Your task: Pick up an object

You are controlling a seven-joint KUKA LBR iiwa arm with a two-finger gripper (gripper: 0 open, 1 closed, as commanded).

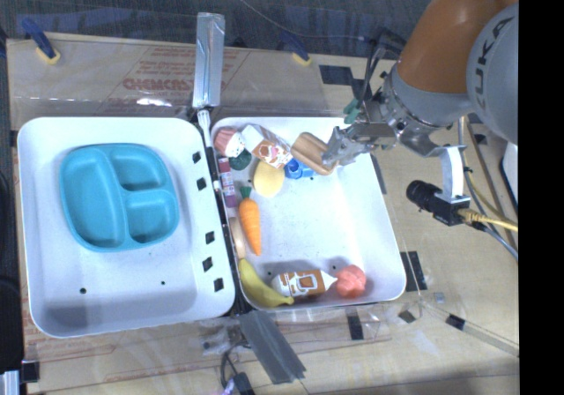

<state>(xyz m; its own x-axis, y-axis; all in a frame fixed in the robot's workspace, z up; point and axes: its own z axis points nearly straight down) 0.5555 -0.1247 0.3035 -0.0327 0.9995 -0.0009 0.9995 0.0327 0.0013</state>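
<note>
White right-hand bin (388, 234) on the desk holds the toys; a blue divided tray (119, 192) fills the left bin. Whether the gripper (339, 151) is open or closed I cannot tell. Touching it, at the bin's far edge, a tan bread-like block (308, 152) looks light and stiff, best pinched across its short sides.

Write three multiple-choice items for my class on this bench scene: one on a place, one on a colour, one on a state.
1. Where is the divided plate?
A. left bin
B. right bin
C. on the bench

2. What colour is that plate?
A. red
B. blue
C. yellow

3. How does the carrot lie?
A. flat on the floor of the right bin
B. on the plate
C. outside the bins

Answers:
1 A, it sits in the left bin.
2 B, it is light blue.
3 A, it lies flat, leafy end towards the far side.
</note>
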